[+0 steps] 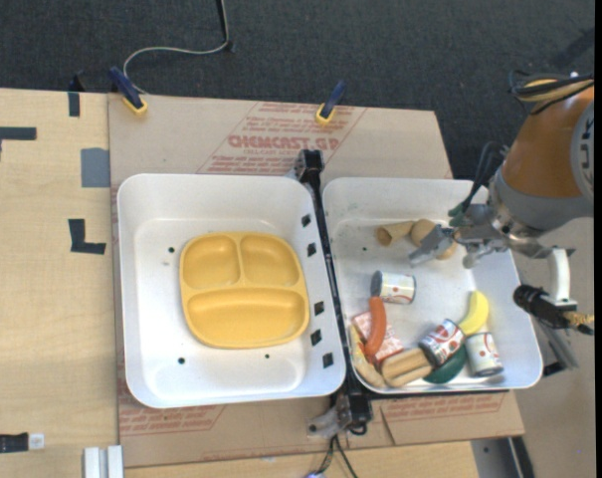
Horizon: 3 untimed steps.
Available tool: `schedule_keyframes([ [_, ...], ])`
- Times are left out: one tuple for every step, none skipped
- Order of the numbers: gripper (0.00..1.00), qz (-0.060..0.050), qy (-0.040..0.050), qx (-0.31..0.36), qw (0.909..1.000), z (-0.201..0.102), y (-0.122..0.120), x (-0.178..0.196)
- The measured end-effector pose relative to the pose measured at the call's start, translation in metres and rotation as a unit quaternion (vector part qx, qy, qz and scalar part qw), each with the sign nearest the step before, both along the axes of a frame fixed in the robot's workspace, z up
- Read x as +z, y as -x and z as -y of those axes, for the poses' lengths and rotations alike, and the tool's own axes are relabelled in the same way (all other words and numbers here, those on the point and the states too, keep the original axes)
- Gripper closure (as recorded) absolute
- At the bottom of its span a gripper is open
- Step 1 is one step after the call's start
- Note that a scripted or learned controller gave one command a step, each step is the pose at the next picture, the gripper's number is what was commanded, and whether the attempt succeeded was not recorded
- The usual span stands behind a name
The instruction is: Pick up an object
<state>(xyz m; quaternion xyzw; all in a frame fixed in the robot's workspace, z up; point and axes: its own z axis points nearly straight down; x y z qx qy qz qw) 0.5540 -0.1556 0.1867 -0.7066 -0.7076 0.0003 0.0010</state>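
My gripper (453,251) hangs over the back of the right bin (524,366), its two grey fingers spread open. Two small tan pieces (385,234) (423,231) lie just left of it, and a third tan bit (445,250) sits by the left finger (427,249); I cannot tell whether they touch. A small white can (395,287) lies in the middle of the bin. Toward the front are a red sausage (377,325), a yellow banana (475,312), two printed cans (441,342) (483,355), a bun (405,366) and a green item (447,369).
The left bin (146,267) holds a yellow divided plate (245,289). A black divider with clips (318,267) runs between the bins. The arm's grey and orange wrist (544,167) stands over the right bin's far right corner. A black cable fitting (544,307) sticks out at the right rim.
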Motion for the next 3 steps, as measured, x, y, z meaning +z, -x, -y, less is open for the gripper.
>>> schedule_keyframes([
  [0.0,-0.001,-0.0002,0.0,1.0,-0.06,-0.003,-0.093],
  [1.0,0.002,0.0002,0.0,1.0,-0.06,-0.005,-0.082],
  [1.0,0.0,0.0001,0.001,1.0,-0.149,0.032,-0.003],
])
